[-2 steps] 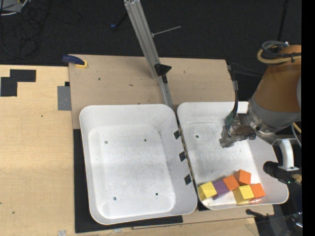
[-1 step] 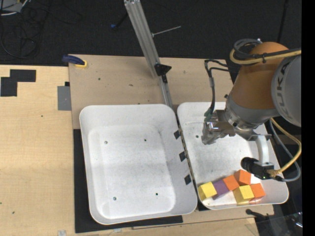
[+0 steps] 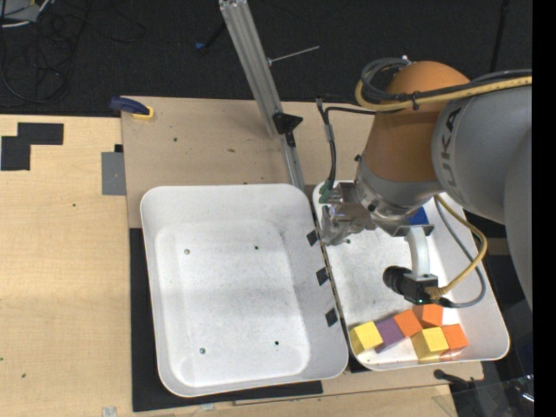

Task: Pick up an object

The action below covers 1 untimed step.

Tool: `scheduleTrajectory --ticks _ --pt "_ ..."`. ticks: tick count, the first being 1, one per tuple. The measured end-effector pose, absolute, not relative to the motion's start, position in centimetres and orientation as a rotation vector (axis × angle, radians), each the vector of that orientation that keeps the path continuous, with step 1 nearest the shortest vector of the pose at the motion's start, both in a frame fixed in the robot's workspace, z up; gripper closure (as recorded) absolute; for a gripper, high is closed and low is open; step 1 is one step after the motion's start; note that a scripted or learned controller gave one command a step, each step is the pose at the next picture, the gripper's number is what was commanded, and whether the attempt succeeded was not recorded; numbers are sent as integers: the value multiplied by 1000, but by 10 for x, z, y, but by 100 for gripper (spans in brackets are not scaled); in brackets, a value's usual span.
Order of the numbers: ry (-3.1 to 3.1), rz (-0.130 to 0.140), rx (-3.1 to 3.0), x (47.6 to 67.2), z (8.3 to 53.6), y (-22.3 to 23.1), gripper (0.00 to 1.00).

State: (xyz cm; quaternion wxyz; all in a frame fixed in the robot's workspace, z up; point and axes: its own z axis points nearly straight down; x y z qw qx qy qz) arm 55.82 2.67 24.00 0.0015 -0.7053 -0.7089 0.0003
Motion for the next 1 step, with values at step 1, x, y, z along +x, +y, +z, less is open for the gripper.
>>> scheduleTrajectory --ticks 1 --pt "-2225 0 -2215 590 240 80 100"
